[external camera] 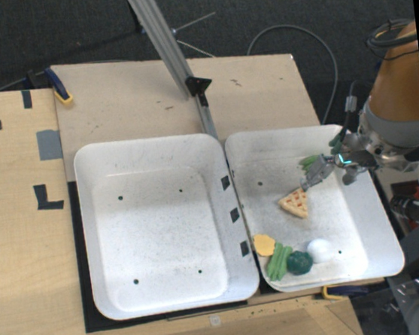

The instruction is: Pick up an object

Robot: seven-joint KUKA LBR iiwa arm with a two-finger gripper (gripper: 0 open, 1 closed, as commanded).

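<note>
My gripper [315,175] hangs low over the right bin [367,219], reaching in from the right. Just below and left of it lies a yellow waffle-like wedge [294,204]. A small green piece [311,162] shows right beside the gripper's tip; whether it is held or lying on the bin floor I cannot tell. Along the bin's front lie a yellow round piece [264,244], a light green pod-like object [279,260], a dark green ball [299,262] and a white ball [319,249].
The left bin [94,215] stands next to the right one, with black clips on the shared wall. A slanted metal pole [168,43] crosses above the bench's far side. The grey and orange arm [398,102] fills the right edge.
</note>
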